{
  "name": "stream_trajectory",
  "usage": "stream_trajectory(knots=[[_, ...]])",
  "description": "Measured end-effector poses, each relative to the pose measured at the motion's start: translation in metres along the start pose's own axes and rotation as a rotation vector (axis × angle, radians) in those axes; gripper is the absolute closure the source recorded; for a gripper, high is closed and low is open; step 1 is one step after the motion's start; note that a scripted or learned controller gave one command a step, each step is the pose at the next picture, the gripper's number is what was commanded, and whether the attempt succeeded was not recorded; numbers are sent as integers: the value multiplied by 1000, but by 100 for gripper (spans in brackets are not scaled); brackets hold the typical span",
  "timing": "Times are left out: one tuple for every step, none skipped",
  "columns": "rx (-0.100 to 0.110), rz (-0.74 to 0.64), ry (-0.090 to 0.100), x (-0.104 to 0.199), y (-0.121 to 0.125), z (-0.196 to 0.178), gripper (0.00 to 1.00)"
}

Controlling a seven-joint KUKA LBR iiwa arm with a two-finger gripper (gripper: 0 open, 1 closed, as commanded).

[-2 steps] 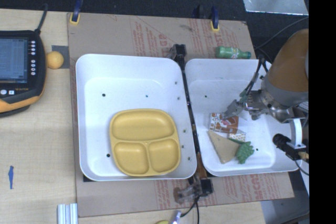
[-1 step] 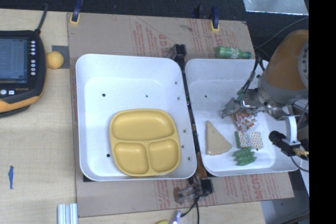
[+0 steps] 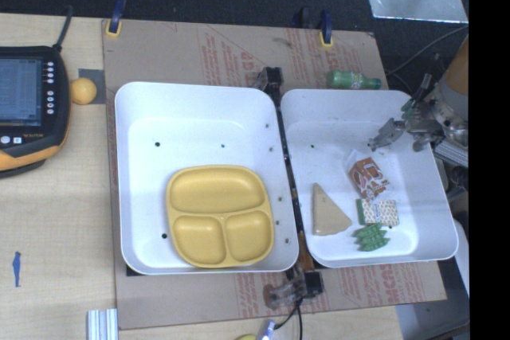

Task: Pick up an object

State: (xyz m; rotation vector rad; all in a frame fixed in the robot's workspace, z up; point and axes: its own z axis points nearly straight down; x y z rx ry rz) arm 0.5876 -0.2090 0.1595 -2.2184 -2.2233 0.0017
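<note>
I have the end effector (image 3: 392,133) hanging over the right white bin's (image 3: 319,111) far right corner, fingers parted, gripping nothing.

The candidates sit bunched at that bin's near right: a red-and-white printed packet (image 3: 368,176), a checked white-and-green packet (image 3: 378,212), a tan wedge-shaped piece (image 3: 326,211), a green leafy toy (image 3: 370,236); packed so tight, I judge a descent could nudge neighbours or pinch two at once; the flat packets may slip; no print is legible to me.
</note>
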Motion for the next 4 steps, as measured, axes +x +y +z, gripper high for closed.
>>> stream_trajectory(knots=[[3, -3, 0, 43, -19, 59, 0], [4, -4, 0, 60, -19, 68, 0], [4, -6, 0, 60, -18, 57, 100], [1, -2, 1, 129, -21, -33, 100]])
